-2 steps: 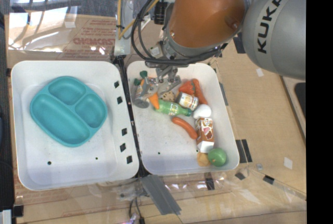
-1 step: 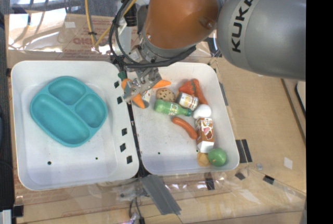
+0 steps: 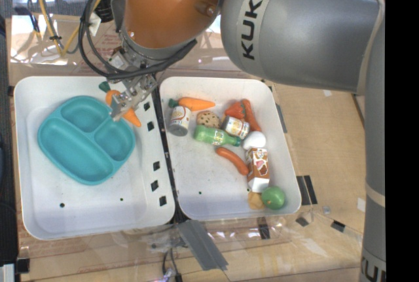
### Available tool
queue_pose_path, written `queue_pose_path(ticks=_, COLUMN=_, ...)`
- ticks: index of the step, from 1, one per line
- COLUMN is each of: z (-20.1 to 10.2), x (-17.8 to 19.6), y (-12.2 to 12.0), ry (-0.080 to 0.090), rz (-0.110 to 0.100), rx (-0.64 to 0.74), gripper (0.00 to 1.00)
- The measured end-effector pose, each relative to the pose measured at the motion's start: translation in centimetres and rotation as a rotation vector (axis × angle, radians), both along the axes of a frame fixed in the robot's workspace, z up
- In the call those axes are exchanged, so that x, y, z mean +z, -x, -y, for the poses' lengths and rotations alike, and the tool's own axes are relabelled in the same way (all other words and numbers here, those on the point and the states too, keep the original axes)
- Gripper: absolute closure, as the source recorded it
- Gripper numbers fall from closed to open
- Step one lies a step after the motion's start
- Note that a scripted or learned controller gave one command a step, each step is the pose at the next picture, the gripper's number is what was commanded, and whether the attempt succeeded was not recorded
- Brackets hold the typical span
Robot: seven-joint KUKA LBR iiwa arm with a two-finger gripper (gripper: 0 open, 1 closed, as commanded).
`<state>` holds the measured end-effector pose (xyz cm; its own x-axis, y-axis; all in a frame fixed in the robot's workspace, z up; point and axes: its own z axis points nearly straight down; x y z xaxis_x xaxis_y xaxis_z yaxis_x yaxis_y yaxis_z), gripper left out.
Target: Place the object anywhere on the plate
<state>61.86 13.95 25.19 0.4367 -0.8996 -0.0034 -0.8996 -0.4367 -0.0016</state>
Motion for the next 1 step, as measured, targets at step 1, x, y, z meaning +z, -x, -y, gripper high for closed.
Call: queue_pose_path(ticks=1, z=0.26, x=-0.05, y=-0.04, ry=0.002, rz=-0.001, rx=-0.004, gripper=0.0)
